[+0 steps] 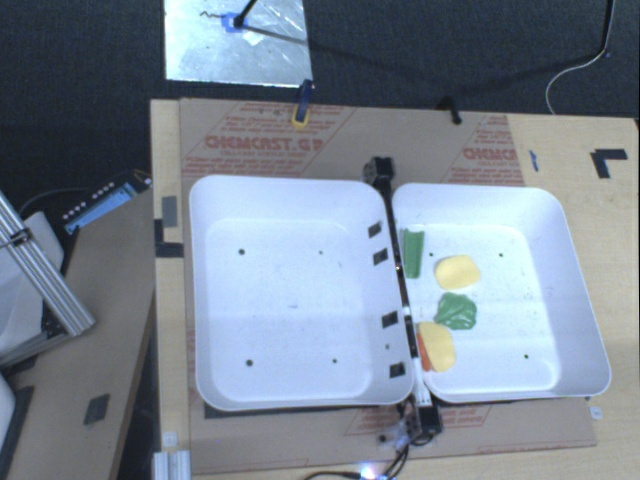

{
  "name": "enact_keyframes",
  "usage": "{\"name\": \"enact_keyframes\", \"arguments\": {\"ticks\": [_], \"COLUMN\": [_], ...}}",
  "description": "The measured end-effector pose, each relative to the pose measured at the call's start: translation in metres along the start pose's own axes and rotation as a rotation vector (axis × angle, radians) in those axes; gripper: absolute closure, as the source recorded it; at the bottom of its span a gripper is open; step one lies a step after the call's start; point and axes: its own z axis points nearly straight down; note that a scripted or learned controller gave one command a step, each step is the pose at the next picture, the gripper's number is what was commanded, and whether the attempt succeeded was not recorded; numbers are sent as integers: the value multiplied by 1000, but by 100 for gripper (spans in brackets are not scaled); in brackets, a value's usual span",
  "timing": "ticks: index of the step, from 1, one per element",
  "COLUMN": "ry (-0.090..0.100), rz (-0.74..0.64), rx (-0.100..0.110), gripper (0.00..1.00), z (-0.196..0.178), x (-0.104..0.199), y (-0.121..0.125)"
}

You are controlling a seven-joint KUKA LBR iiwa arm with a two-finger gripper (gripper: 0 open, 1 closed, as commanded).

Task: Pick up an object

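While both bins lay open below the camera, I could not tell how my gripper stood or whether it had hold of anything, so I judged the pick not yet begun. The left bin [290, 298] sat at centre frame with only its dark floor dots to show. Everything worth taking was in the right bin [530, 368], crowded toward its left wall by the divider. A green stick [412, 251] lay lengthwise along that wall, probably too tight against it for an easy grasp. Just right of it was a yellow lump [456, 272], below that a green leafy piece [456, 312], and lower still an orange-and-yellow piece [436, 348] touching the wall. The yellow lump seemed my best choice, being farthest from the wall.
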Motion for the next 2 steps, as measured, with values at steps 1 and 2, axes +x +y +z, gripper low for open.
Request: {"name": "enact_keyframes", "arguments": {"ticks": [1, 2], "ry": [6, 2], "rz": [-9, -2], "rx": [9, -1], "gripper": [100, 100], "z": [70, 30], "x": [56, 36], "y": [-15, -14]}}
